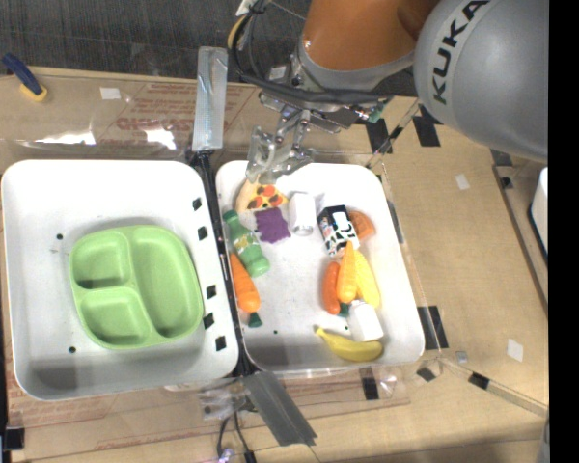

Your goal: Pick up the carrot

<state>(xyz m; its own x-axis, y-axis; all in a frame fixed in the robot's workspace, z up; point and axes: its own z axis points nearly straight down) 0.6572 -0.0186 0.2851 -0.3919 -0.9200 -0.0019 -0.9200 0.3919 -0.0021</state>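
The carrot (244, 283) lies in the right bin (396, 258), lengthwise against that bin's left wall, thick orange end toward the near side, free of the tool. Just beyond its far end lies a green bottle-like item (245, 242); farther off are a purple block (271, 224), a pizza-like toy (262, 198), a white cup (300, 211) and a black-and-white carton (335, 228). Toward the bin's right side lie a second orange piece (332, 288) beside a yellow corn-like item (361, 274), and a banana (349, 345) along the near wall. The left bin (29, 220) holds a green divided plate (135, 285). Both bins rest on the table (482, 258).

The tool (273, 154) hangs over the far rim of the right bin, above the pizza-like toy and well apart from the carrot. Its metal fingers point downward and hold nothing; how wide they stand cannot be told.

Step in hand, as judged: the approach, with no grasp made. The next move calls for travel toward the near-left of the bin, alignment across the carrot's width, and a descent clear of the wall and the green item.

The arm (473, 46) enters from the right, its orange band (362, 13) above the wrist, the wrist directed steeply down.
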